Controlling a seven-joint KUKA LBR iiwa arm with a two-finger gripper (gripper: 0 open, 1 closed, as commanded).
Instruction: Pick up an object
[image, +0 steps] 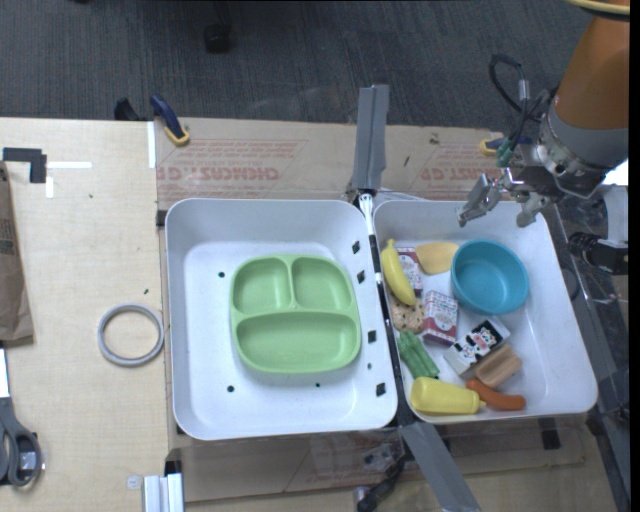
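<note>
Above the right bin's far rim, our end effector hung spread and unladen; descending there, we risked striking the rim.

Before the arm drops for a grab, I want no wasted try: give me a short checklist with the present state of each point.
1. Gripper carries nothing between its fingers: ok.
2. Fingers spread for a grab: ok, they look open.
3. Gripper over the right bin that holds the things: ok, above its far edge.
4. Blue bowl lying free on top: ok.
5. Banana free to lift: cannot tell, it lies against the bin wall.
6. Green tray out of the way: ok, in the left bin.
</note>
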